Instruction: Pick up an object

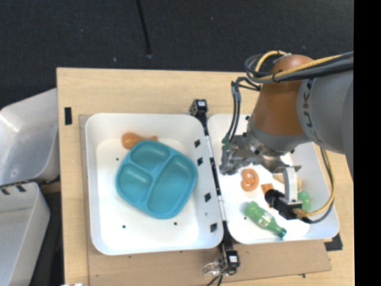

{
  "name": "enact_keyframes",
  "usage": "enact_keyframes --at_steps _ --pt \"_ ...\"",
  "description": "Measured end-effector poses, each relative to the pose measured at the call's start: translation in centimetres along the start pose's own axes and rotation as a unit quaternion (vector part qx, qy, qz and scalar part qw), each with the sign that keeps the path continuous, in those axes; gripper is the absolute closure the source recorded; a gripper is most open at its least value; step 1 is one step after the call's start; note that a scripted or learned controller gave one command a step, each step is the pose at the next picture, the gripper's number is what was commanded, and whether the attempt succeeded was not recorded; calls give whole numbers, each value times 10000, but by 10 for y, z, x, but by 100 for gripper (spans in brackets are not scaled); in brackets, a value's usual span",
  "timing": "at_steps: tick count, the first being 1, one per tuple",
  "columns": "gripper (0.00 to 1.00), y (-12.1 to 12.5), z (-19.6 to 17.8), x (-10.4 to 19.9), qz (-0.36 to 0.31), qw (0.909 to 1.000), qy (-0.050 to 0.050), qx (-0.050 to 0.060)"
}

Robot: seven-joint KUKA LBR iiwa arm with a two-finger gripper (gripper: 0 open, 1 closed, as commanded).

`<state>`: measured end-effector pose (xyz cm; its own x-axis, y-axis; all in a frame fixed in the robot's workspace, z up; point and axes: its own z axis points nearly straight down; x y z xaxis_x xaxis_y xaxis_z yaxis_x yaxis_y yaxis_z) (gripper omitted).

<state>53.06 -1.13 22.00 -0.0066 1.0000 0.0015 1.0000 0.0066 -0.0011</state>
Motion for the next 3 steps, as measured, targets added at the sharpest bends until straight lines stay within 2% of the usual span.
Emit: enact_keyframes --at_steps 1,2,3 --pt "100 -7 3 47 1 10000 -1 5" --pt "100 -22 -16 95 -5 10000 4 -15" --pt "0 -21 -15 91 21 10000 -5 -8"
